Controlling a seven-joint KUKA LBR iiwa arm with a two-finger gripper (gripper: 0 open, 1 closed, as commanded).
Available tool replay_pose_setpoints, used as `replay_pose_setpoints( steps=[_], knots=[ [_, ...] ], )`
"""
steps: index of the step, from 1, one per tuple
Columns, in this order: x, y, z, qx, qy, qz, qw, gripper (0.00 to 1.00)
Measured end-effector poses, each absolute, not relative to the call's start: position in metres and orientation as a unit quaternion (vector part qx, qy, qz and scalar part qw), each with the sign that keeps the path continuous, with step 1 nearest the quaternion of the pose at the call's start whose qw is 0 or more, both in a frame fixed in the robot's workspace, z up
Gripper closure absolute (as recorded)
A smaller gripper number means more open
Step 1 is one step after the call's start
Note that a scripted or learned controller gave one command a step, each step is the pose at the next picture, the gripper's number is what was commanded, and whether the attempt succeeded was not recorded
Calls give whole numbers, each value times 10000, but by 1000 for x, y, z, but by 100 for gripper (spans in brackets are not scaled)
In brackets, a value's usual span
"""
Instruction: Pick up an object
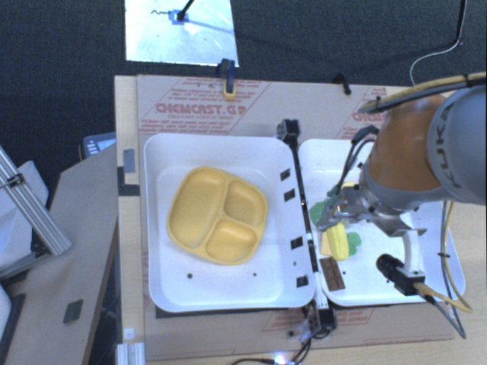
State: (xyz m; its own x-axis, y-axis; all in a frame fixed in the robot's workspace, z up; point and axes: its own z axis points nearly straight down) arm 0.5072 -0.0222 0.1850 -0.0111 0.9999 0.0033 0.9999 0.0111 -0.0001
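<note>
My gripper point(330, 217) hangs low over the left part of the right bin point(358, 291), under the grey and orange arm. Directly below it in the view lies a yellow block-like object point(335, 243) with a small green piece point(354, 240) at its right side. Another green object point(315, 211) peeks out just left of the gripper, near the bin's left wall. A small brown block point(331, 274) lies near the front left corner of that bin. The arm hides much of the bin's middle.
The left bin point(175, 287) holds a yellow divided plate point(218, 214) near its middle. A black divider with clips point(298, 204) runs between the two bins. A cardboard sheet point(205, 105) lies behind them.
</note>
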Motion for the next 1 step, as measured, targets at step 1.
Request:
replay_pose_setpoints(
  steps=[1],
  knots=[
    [561, 21, 211, -7036, -7106, -34, -22, 100]
  ],
)
